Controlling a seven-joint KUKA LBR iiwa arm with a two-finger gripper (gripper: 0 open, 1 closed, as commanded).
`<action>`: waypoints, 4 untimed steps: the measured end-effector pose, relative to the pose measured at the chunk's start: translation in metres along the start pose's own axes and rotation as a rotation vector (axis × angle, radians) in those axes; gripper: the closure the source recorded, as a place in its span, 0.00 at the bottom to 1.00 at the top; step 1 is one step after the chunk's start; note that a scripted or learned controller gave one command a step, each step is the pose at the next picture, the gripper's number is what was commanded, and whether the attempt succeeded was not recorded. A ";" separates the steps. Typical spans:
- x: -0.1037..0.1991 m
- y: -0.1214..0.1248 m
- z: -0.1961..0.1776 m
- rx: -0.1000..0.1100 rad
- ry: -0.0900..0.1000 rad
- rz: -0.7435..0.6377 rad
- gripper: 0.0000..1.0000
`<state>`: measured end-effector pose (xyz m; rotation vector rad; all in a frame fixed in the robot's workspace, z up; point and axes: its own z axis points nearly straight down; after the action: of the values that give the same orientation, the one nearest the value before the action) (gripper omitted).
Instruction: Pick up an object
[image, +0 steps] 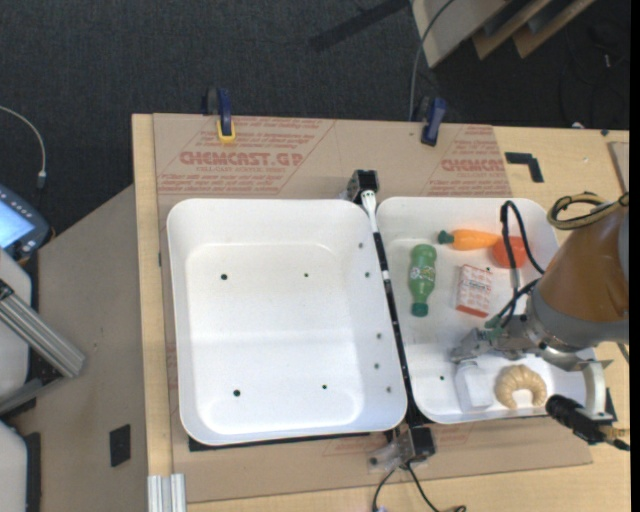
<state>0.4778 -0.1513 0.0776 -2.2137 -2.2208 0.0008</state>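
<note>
Four items in the right bin (440, 400): bottle (422, 277), carrot (474, 239), packet (474, 290), croissant (521, 386).

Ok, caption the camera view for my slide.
Arm over right bin holding green bottle, carrot, packet and croissant.

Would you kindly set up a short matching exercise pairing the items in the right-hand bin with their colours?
Things:
1. bottle
2. carrot
3. croissant
4. packet

Colours:
A. orange
B. tan
C. white with red
D. green

Pairs: 1-D, 2-A, 3-B, 4-C. All four lie in the right bin.
</note>
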 end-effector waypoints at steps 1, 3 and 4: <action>0.089 0.031 -0.113 -0.016 -0.003 -0.007 0.00; 0.083 0.029 -0.117 -0.007 -0.005 0.003 0.00; 0.083 0.030 -0.127 -0.010 -0.006 0.002 1.00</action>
<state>0.5077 -0.0686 0.2050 -2.2245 -2.2262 -0.0043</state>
